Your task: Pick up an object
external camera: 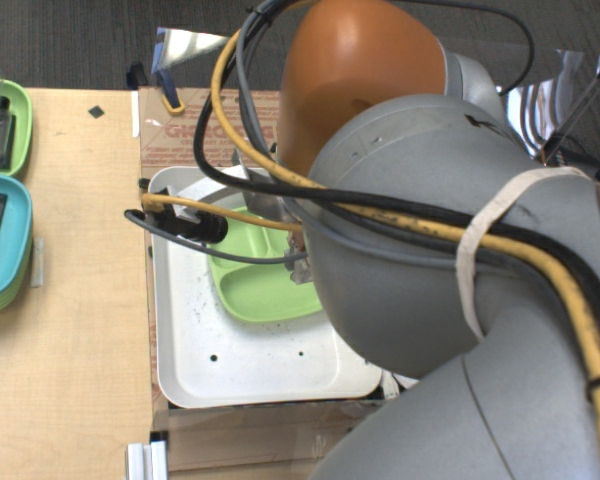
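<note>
The arm (420, 248) hangs low over the white bin (250, 368), where a green dish (265, 288) lies – probably the reach-in step; its gripper's state I cannot tell – next, a clean close and lift

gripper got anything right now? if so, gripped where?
Cannot be told. The arm covers the gripper and much of the white bin. A green tray lies in the bin, partly under the arm; no grip shows.

white bin (180, 348): 1 | green tray (265, 293): 1 | arm (430, 218): 1
</note>
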`<state>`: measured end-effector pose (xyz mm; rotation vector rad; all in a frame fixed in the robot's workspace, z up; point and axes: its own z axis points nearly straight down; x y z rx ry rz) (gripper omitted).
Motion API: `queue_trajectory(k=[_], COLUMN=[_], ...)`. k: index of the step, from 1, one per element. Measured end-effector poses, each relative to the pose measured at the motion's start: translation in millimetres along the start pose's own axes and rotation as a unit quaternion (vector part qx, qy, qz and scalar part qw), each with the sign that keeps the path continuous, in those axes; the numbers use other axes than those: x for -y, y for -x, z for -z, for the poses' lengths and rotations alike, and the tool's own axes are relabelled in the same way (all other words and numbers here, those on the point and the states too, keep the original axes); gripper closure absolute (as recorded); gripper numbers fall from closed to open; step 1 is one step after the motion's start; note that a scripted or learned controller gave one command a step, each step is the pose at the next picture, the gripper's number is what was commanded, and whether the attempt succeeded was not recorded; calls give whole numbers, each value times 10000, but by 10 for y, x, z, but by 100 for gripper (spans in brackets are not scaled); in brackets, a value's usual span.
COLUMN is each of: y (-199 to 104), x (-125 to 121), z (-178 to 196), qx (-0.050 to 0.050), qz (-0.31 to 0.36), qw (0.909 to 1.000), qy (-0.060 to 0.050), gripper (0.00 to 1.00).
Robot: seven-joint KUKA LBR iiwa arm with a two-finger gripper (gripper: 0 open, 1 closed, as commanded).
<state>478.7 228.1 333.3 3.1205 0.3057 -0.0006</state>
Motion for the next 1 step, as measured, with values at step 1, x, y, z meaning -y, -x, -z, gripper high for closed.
queue_trajectory(k=[1], y=[-12], x=[-19], z=[79], qx=[2], qz=[-38], qw=[10000], qy=[31], gripper=[100])
